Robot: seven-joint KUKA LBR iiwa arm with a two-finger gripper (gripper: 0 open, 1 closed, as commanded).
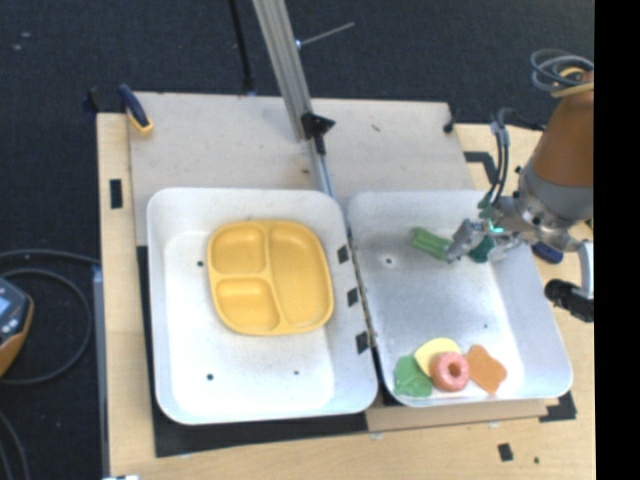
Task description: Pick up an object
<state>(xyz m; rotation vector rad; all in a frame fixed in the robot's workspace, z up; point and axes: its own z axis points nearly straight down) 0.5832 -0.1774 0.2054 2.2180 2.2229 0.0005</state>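
Note:
A small green block (430, 241) is in the upper part of the right bin (440, 298), its right end against the tip of my gripper (468, 245). Whether the block rests on the bin floor or is lifted is unclear. The gripper reaches in from the right, below the arm's orange band (568, 138). At the bin's near edge several toys huddle together: a green piece (409, 377), a yellow piece (437, 352), a pink ring (451, 371) and an orange piece (488, 368).
A yellow divided plate (270, 276) lies in the left bin (180, 368). A slanted metal pole (285, 58) rises from behind the bins' shared edge. Black clips (352, 293) line the divide between the bins.

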